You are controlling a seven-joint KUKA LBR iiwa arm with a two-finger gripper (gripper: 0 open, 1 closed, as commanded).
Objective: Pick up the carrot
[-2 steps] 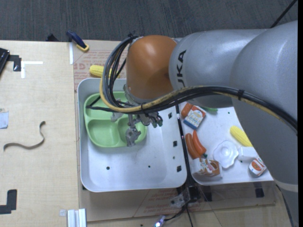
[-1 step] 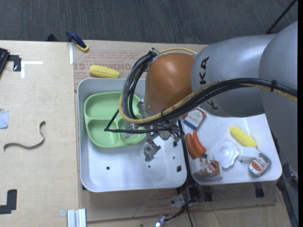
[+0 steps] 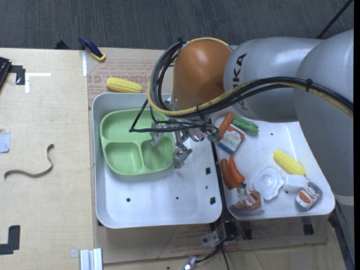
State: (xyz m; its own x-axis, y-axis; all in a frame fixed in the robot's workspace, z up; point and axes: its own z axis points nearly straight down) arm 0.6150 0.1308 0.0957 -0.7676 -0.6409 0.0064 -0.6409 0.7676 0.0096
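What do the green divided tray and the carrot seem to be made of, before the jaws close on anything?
The green divided tray looks like moulded plastic, matte with a soft sheen: uniform colour, rounded compartment walls. The carrot looks like toy plastic, smooth and slightly glossy, with even orange colour and a green top; rubber can't be ruled out.

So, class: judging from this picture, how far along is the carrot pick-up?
Nothing looks done yet. The carrot lies in the right bin beside the green bean. The pincer hangs over the left bin, at the green tray's edge. Reaching across, gripping and lifting all remain.
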